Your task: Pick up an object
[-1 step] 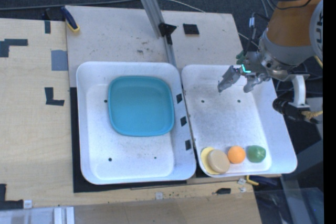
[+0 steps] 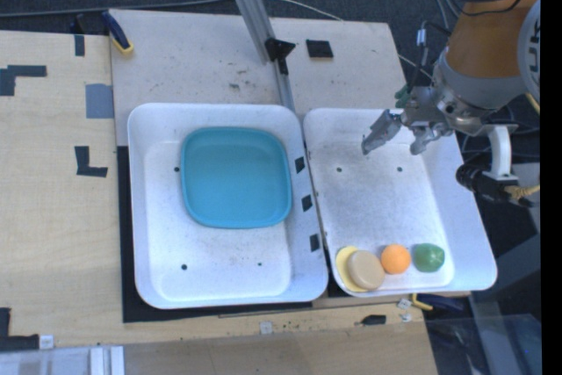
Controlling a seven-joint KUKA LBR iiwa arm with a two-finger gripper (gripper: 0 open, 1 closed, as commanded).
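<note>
Over the right bin (image 2: 457, 215) the gripper (image 2: 397, 140) hangs open and empty, well apart from the orange ball (image 2: 395, 259) at the near edge, probably light, smooth, slippery: grip across its middle.

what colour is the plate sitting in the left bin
The plate is light blue, a plain turquoise shade with no pattern, as the camera view shows.

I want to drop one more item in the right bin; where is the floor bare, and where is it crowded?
The right bin is bare across its middle, between the gripper at the far end and the near edge. The near edge is crowded: a tan disc, an orange ball and a green ball in a row.
</note>
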